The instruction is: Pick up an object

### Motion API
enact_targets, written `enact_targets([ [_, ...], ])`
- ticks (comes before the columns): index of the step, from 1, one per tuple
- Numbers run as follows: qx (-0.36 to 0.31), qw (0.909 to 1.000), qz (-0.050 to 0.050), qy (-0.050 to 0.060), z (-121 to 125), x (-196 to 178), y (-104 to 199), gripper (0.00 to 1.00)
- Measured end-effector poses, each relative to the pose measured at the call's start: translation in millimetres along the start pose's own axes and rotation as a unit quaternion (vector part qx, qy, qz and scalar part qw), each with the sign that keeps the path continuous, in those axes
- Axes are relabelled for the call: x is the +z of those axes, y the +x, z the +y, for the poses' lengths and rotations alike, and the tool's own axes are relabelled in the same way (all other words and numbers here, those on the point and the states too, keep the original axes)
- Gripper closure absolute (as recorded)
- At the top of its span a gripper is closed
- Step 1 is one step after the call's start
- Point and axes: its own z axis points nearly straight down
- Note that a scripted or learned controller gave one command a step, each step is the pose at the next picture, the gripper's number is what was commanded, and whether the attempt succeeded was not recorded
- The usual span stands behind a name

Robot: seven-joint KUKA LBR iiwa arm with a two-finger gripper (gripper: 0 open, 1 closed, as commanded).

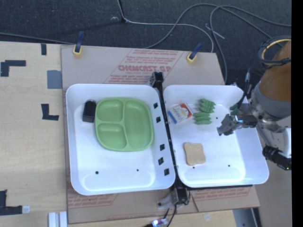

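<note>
Green pea pods (204, 111) just beside hand (226, 127)

arm in from right, wrist bent, gripper (226, 128) low.

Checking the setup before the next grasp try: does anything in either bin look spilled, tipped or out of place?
Nothing stands out. The green plate and black block lie flat in the left bin; packet, green beans and bread lie apart.

Cardboard sheet (142, 65) lies on the desk (28, 141), held by two yellow clamps (77, 50) well left of the pincer (226, 128); grey cables (189, 18) snake across dark carpet (57, 8) beyond it.
</note>
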Motion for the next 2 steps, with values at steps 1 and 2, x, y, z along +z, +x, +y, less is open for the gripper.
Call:
enact_targets([
  [1,-0.002,1.0000,0.001,0.002,28,-2,50,1.00],
  [2,-0.001,1.0000,0.000,0.002,56,0,94,1.00],
])
